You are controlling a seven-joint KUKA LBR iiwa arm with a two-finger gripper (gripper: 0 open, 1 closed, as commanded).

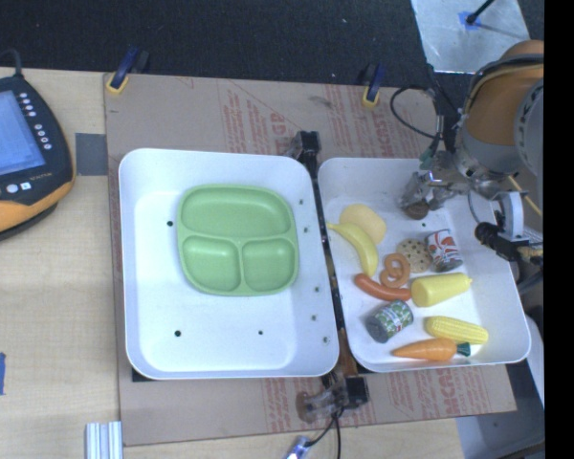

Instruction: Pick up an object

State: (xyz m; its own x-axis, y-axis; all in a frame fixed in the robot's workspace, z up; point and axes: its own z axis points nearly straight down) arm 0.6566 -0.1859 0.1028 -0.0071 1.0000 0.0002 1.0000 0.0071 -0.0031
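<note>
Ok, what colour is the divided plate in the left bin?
Light green, plain; the divided plate shows clearly in the camera view.

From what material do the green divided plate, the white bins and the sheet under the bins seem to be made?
The green divided plate looks like moulded plastic with a matte finish: even colour, soft rounded compartment edges. The white bins seem to be smooth, slightly glossy plastic, with rounded corners and light reflections on the rim. The sheet under the bins appears to be brown cardboard: a dull surface with faded red print.
</note>
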